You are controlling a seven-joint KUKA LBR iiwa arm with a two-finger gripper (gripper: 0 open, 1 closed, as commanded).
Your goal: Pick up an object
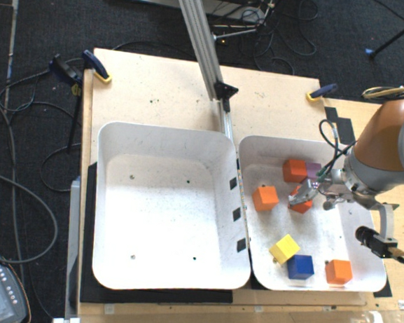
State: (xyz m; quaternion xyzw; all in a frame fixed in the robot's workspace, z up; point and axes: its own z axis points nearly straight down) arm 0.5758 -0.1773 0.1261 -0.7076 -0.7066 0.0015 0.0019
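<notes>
— Where is the arm [390,142] reaching right now?

— It is coming in from the right edge of the worktop [166,91] and leaning over the right bin [360,277]. The gripper [306,194] is hanging low among the blocks near the middle of that bin.

— Is it gripping anything?

— There is a small red block [299,203] sitting right at the fingertips, touching them or nearly so, but I cannot tell whether the fingers are closing on it or standing apart; from here they are blurring into the block.

— What else is lying in that bin?

— An orange block [295,170] is sitting toward the bin's far side with a purple block [314,171] just beside it, partly tucked behind the gripper. Another orange block [265,197] is resting near the bin's left wall. Toward the near edge of the worktop, a yellow block [284,248] is touching a blue block [300,266], and a third orange block [338,272] is sitting near them, closer to the bin's near right corner.

— And the left bin [118,150]?

— It is lying beside the right one, their walls touching along the middle of the worktop.
</notes>
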